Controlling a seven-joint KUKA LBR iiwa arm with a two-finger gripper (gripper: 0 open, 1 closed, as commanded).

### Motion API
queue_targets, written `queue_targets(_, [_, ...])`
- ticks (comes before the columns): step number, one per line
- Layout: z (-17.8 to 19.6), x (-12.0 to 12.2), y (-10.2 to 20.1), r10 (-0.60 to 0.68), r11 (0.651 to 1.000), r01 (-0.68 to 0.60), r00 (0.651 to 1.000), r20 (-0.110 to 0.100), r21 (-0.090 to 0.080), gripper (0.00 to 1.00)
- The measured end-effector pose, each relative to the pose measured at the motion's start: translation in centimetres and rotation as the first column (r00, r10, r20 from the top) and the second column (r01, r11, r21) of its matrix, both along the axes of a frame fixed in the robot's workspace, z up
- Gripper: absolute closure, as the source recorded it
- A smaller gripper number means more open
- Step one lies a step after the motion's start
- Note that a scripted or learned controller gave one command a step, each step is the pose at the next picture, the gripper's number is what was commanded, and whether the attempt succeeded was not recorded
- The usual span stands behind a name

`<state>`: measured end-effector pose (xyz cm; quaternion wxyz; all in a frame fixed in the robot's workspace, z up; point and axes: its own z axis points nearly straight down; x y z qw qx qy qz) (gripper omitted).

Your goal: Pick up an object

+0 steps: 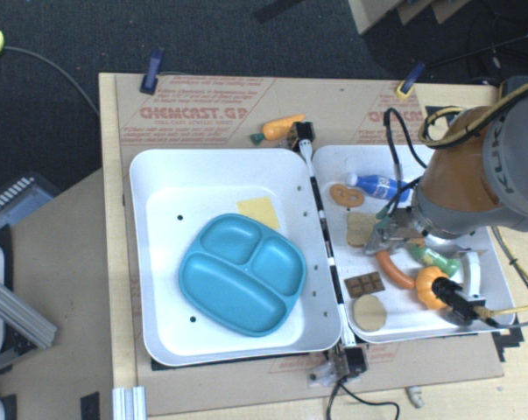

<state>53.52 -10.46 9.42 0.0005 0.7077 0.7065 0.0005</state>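
You've got two bins side by side on the worktop point(202, 103). In the left bin point(150, 178) a divided plate point(242, 274) sits about in the middle, with a flat slice point(259, 210) tucked just behind it, touching its far edge. The right bin point(351, 160) is the crowded one: a bottle point(373, 185) lies at the back, a round cookie-like piece point(347, 196) just left of it, and a flat square piece point(360, 228) in front of that. Nearer you, a small bar point(364, 284) lies beside the divider, with a round disc point(369, 314) in front of it. A carrot-shaped piece point(395, 272) lies right of the bar. The claw point(388, 234) hangs over the bin's middle, just above that carrot piece.
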Motion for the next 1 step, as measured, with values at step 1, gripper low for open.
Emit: queue_targets(1, [9.07,1.21,7.02,0.003,1.0,-0.003,1.0,0.0,0.0,1.0])
